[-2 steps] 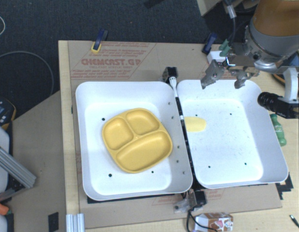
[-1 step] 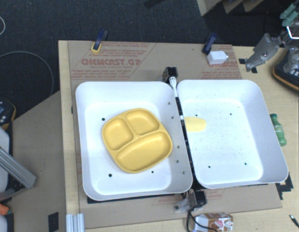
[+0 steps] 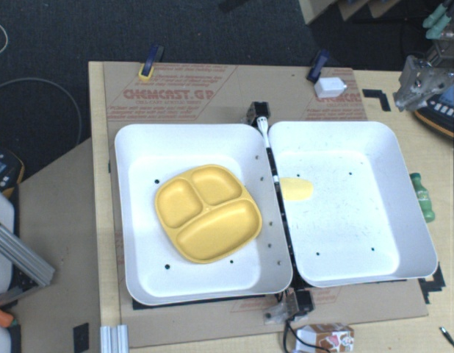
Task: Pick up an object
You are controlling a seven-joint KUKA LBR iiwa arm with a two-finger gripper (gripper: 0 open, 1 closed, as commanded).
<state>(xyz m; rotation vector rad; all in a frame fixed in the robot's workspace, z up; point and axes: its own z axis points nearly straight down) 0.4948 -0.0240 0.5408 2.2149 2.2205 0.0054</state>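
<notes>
While a yellow divided plate (image 3: 207, 213) lay in the left bin (image 3: 131, 197), the tool's (image 3: 422, 79) grip state couldn't be told.

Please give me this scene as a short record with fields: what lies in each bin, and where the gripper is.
left bin: one yellow divided plate, three compartments, lying flat near the middle
right bin: one small yellow flat piece close to the wall next to the left bin
gripper: at the upper right, outside both bins, above the bench edge
held object: none visible
</notes>
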